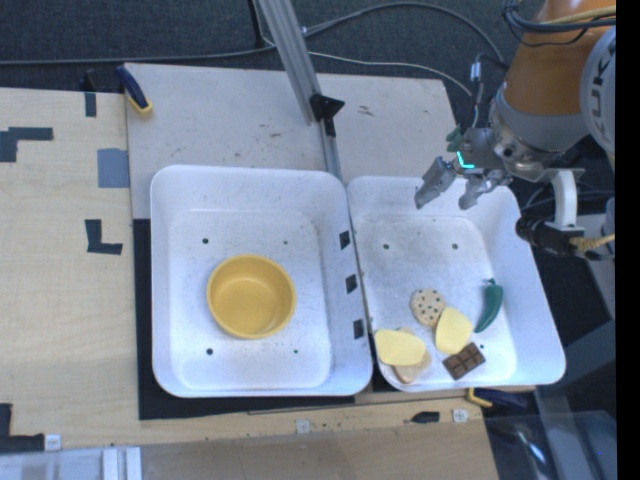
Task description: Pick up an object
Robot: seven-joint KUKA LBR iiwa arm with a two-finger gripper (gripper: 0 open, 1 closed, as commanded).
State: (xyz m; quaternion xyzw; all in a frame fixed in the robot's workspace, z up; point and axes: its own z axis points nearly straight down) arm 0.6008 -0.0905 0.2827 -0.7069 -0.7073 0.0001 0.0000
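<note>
From my remote seat, the gripper (452,193) hangs with fingers spread apart and nothing between them over the right bin (530,303), toward its twelve o'clock edge. Toy food clusters at that bin's six o'clock: a chocolate-chip cookie (427,307), a green chili pepper (489,305), two yellow slices and a brown chocolate piece (463,361); a tan item lies half hidden beneath one slice. A yellow bowl (251,296) sits in the left bin (180,258).
</note>
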